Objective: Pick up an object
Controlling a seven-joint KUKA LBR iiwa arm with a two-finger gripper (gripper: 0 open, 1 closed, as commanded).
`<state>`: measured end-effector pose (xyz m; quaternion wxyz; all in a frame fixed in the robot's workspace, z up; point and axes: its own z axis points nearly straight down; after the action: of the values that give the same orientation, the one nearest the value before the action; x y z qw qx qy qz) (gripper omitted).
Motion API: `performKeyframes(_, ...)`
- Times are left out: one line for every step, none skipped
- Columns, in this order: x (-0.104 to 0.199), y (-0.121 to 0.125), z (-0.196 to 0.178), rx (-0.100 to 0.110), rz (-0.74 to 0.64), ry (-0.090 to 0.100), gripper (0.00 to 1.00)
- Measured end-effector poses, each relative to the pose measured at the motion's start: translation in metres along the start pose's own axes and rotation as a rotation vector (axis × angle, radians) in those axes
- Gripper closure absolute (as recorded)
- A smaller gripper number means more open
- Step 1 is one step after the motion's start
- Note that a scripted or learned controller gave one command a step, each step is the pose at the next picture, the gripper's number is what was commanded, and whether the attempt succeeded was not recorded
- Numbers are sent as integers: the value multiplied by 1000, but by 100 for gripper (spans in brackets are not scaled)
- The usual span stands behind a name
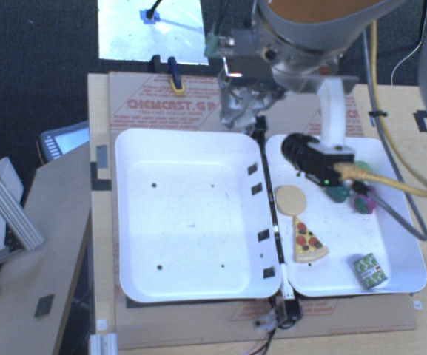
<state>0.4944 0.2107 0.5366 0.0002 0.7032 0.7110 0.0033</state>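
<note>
pizza slice (308,242): yellow, red dots, right bin (398,272) | tool (246,113): opening unclear

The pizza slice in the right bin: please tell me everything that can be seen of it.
The pizza slice looks like a small toy, probably plastic or rubber. It is a triangle, yellow like cheese, with a few red round spots like pepperoni and a paler crust along its wide lower end. It lies flat on the floor of the right bin, close to the divider between the bins, with its narrow tip pointing up toward a tan round disc that it meets or nearly meets. Nothing grips it.
</note>
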Motion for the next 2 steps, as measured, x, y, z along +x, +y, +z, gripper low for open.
performKeyframes(-5, -11, 185, 19, 11, -10, 100)
performKeyframes(22, -13, 381, 20, 10, -10, 100)
